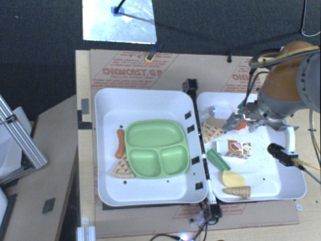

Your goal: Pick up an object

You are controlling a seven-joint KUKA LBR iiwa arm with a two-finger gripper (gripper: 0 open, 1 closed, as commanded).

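Note:
My gripper [239, 123] hangs low over the back of the right bin [287, 181], reaching in from the right. A small orange-red piece [243, 126] shows right at its tip; whether it is gripped cannot be made out. Just left of the tip lies a waffle piece [211, 132]. In front of it are a white card with a brown picture [236, 148], a green stick [217, 159], a yellow slice [233, 178] and a tan cone [237, 191].
The left bin [105, 149] holds a green divided plate [156, 148], an orange sausage [120, 142] and a waffle wedge [123, 168] on its left side. A black divider [196, 134] runs between the bins. A black connector on a cable [281, 154] juts over the right bin.

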